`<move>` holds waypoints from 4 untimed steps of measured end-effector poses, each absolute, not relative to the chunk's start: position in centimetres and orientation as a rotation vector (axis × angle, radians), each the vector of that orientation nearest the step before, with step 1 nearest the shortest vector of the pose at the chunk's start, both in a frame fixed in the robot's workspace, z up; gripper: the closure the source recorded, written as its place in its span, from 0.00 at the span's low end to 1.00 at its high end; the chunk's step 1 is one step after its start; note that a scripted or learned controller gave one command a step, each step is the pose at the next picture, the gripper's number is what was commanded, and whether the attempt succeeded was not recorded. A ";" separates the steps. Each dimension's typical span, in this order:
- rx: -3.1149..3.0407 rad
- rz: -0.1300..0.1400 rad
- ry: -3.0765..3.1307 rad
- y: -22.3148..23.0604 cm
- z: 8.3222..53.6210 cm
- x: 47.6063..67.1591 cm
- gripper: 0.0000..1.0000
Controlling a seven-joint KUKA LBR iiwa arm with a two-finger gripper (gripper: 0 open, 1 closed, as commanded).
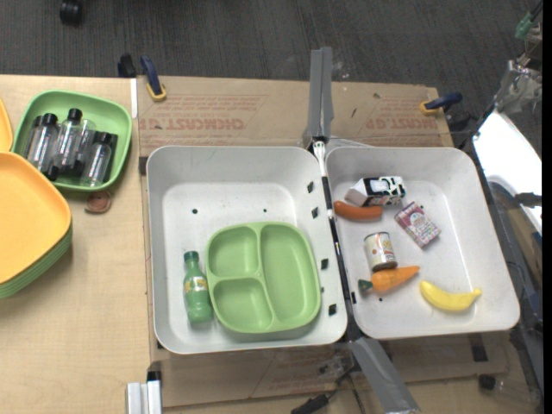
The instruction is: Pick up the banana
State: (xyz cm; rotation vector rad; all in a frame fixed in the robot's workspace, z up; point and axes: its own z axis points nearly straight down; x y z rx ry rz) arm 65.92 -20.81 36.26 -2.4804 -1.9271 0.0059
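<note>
The yellow banana lies flat in the right bin, near its front right corner. It curves upward at both ends and nothing touches it. An orange carrot rests just to its left, a short gap apart.
The right bin also holds a small can, a pink packet, a black and white toy and an orange-red sausage shape. In the left bin sit a green divided plate and a green bottle. Stacked yellow plates and a green tray of bottles stand far left.
</note>
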 end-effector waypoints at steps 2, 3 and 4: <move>-2.657 0.006 -1.673 -21.5 37.8 57.4 1.00; -2.724 0.006 -1.562 -21.5 38.6 53.4 1.00; -2.801 0.007 -1.420 -21.2 40.3 47.8 1.00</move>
